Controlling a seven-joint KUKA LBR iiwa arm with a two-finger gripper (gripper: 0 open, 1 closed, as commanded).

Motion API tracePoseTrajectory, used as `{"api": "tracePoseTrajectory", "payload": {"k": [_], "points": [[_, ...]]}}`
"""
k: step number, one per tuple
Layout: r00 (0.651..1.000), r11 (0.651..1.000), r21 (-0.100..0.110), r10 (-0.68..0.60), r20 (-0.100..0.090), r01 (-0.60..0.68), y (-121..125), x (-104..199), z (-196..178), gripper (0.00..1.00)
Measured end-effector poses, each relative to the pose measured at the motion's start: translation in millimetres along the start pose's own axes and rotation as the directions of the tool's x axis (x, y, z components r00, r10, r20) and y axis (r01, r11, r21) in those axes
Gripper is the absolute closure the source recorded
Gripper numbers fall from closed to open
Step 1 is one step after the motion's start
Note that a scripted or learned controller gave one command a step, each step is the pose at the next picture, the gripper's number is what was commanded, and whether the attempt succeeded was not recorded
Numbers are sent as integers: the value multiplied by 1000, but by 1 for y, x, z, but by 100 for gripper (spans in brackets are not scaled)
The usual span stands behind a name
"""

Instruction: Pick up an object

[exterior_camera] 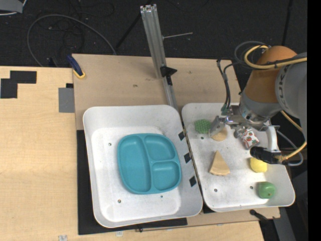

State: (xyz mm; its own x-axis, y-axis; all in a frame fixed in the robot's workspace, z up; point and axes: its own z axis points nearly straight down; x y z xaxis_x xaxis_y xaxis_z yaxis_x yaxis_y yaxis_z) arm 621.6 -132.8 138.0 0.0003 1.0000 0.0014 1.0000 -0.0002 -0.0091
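Because the gripper (220, 128) hangs low over the right bin (281, 197), I take the tan piece (218, 135) directly under it as the target; the wedge (219, 164) lies nearer the bin's front. Whether the gripper is grasping, I cannot tell.

My grey arm with its orange band (268, 72) comes in from the right, bent low over the bench, the rounded orange section highest and the grey wrist dropping beneath it. Yellow and black cables loop around my upper joint and trail off my right flank. My metal two-finger gripper (222, 126) sits at the end of the wrist, angled down and to the left, its tips right down near the surface. Whether those tips are apart or together, I can't make out.
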Motion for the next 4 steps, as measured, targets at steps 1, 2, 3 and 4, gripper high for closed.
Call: {"api": "tracePoseTrajectory", "payload": {"k": [1,2,3,4], "points": [[1000,1000,-10,1,2,-1,1,-1,37,0],[1000,1000,-6,4,1,-4,0,-1,30,100],[1000,1000,-12,2,3,-2,-2,-10,-30,100],[1000,1000,-14,-1,3,1,8,-15,-85,100]]}}
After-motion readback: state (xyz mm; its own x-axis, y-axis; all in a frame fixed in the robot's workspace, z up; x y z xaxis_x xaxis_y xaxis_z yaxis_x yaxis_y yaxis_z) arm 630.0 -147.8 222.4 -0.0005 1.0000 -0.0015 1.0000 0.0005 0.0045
